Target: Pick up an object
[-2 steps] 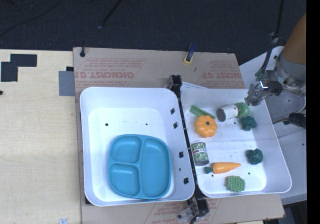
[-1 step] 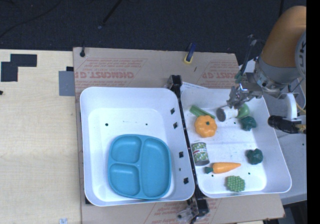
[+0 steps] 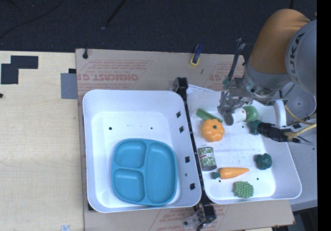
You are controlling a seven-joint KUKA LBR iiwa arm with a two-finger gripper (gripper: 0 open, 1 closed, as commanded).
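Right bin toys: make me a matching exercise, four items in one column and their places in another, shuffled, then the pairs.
Items:
1. orange pumpkin
2. carrot
3. small can
4. dark green broccoli piece

Places:
A. near the right bin's front, just above the light green bumpy piece
B. toward the bin's right side, level with the can
C. beside the divider between bins, directly below the pumpkin
D. upper left of the bin, just below and left of the gripper

Pairs: 1-D, 2-A, 3-C, 4-B

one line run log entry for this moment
end effector: over right bin, above orange pumpkin | carrot: loose | blue tray: left bin
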